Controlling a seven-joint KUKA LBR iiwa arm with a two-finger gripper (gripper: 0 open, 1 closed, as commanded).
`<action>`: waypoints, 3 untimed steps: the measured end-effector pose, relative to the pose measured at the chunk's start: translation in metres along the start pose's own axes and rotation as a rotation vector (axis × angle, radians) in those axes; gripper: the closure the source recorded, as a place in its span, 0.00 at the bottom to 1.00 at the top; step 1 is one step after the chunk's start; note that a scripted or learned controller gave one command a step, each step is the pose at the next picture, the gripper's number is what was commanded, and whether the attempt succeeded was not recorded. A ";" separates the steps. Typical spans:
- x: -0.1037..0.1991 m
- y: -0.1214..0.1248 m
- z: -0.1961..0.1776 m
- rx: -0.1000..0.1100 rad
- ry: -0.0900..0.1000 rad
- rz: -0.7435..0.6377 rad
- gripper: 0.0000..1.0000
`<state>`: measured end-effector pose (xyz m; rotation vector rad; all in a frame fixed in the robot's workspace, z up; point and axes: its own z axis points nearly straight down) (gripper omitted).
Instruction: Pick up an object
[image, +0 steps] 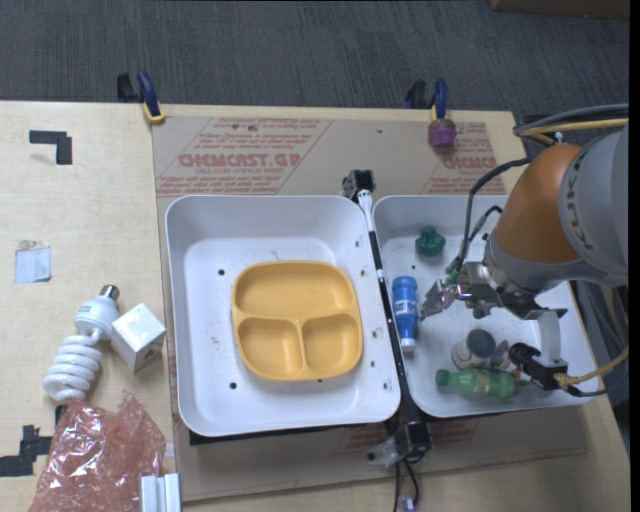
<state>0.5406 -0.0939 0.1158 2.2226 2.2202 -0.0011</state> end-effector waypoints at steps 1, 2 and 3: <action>-0.004 -0.008 0.021 -0.010 -0.010 0.006 0.00; 0.000 -0.057 0.020 -0.019 -0.006 -0.001 0.00; 0.000 -0.054 0.010 -0.024 -0.007 0.001 1.00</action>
